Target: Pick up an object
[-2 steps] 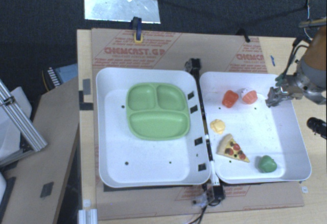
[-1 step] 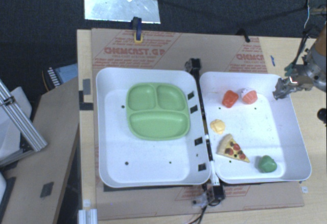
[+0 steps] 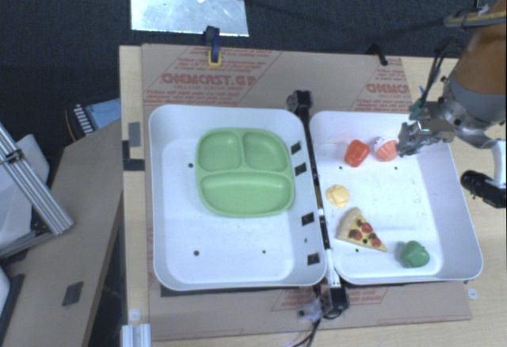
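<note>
The arm comes in from the right and its gripper (image 3: 405, 141) hangs low over the far part of the right bin (image 3: 444, 203), right against a small orange-and-white toy (image 3: 386, 150); whether the two touch I cannot tell, nor how the gripper is set. Just beside that toy, toward the divider, lies an orange-red toy pepper (image 3: 357, 153). A small yellow toy (image 3: 338, 196) sits near the bin's left wall, a toy pizza slice (image 3: 362, 230) just nearer, and a green toy pepper (image 3: 413, 254) by the near edge. The left bin (image 3: 170, 250) carries a green divided plate (image 3: 245, 172) toward its far side.
</note>
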Controlling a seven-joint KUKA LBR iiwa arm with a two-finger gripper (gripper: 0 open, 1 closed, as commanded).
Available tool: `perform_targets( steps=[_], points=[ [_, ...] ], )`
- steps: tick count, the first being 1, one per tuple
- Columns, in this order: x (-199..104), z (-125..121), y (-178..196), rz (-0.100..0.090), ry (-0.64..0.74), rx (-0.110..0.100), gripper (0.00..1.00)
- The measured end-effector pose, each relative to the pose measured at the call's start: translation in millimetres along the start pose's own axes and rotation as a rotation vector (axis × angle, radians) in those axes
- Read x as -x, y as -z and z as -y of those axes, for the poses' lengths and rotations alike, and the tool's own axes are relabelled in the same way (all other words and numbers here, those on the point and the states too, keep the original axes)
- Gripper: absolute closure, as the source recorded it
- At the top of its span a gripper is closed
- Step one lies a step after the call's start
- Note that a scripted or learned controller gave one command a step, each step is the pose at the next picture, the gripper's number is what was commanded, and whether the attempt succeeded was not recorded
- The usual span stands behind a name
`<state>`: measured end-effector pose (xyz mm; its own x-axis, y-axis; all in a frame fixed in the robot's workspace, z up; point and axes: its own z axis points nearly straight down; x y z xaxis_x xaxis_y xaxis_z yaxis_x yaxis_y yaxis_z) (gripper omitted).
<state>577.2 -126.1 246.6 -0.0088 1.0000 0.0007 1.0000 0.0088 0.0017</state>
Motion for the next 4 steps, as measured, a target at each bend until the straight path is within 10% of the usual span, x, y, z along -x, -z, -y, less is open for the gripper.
perform_targets(
  steps=[4],
  points=[
    [-206.0,-36.9,-13.2,-0.001,0.000,0.001,1.00]
  ],
)
